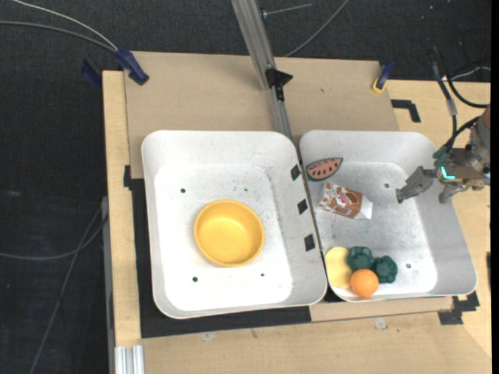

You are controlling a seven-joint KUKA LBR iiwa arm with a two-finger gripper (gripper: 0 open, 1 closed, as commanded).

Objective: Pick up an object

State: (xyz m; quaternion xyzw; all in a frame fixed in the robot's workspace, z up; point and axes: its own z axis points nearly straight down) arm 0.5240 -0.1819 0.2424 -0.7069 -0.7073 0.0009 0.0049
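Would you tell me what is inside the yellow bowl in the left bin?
The yellow bowl shows only its bare yellow inside; the bin floor beneath it is covered.

Grey metal tool (427, 190) — teal light, dark fingers, black cables

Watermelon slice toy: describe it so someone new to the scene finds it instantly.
Look in the right-hand white bin, at its upper left corner beside the divide from the left bin. The watermelon slice lies there, just above a small brown and white packet. It is the only flat half-round piece, pinkish red with dark seed marks and a thin green rind.
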